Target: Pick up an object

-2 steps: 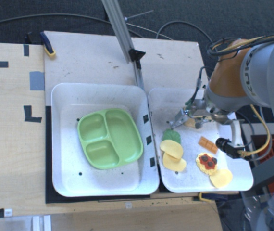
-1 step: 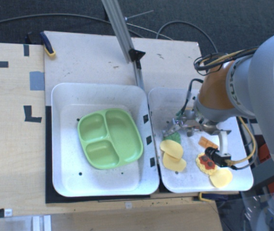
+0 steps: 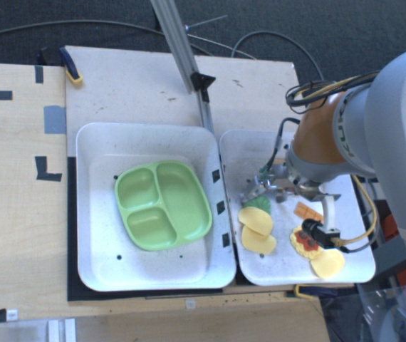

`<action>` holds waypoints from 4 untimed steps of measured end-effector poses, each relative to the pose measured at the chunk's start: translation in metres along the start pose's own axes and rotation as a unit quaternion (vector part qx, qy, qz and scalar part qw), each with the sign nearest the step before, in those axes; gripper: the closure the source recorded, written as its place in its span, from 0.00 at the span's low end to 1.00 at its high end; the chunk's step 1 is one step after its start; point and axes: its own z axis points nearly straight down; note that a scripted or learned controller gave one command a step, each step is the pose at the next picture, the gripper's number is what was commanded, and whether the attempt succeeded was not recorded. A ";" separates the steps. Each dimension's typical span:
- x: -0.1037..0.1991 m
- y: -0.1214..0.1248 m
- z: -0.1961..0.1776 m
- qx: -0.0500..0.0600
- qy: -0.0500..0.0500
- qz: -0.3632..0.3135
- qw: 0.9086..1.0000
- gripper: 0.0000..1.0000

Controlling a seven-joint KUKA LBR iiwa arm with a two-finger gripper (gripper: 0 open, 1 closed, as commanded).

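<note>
Toys (image 3: 258,230) lie packed close under the hand (image 3: 268,189); it may slip. Open or closed, I cannot tell.

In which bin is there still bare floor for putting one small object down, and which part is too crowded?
Left bin: bare floor borders the green divided plate on every side, widest along the near wall. Right bin: crowded; the gripper hangs over the yellow pieces, with more toys beside them.

Even, bright light; slight softness
</note>
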 end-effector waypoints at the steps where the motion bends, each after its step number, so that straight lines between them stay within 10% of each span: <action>1: 0.001 0.000 -0.010 0.001 0.001 -0.001 1.000 1.00; 4: 0.002 0.001 -0.142 -0.002 0.000 0.000 1.000 1.00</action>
